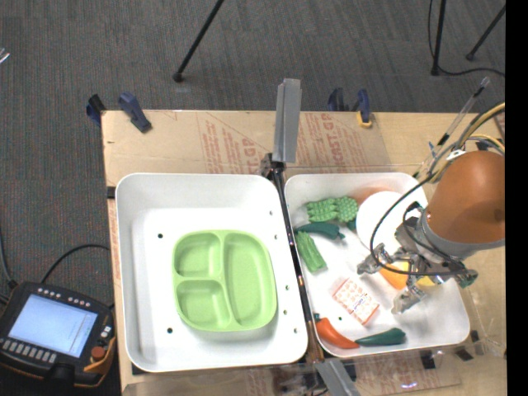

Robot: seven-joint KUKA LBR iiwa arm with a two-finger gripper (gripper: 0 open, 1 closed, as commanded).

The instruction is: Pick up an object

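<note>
I have the end effector (pixel 406 280) low in the right bin (pixel 450 324), toward its right wall, hanging over an orange object (pixel 396 275) beside a white plate (pixel 381 213). Whether its fingers are apart or closed I cannot tell; the wrist blocks my sight. The small things are all gathered in this bin, presumably as the picking stock: a pink patterned packet (pixel 355 299) mid-floor, green toys (pixel 332 209) near the far edge, an orange-red pepper (pixel 337 333) and a dark green piece (pixel 381 337) along the near edge. The left bin (pixel 140 304) carries a green divided tray (pixel 224 280), centred, likely as a drop target.
</note>
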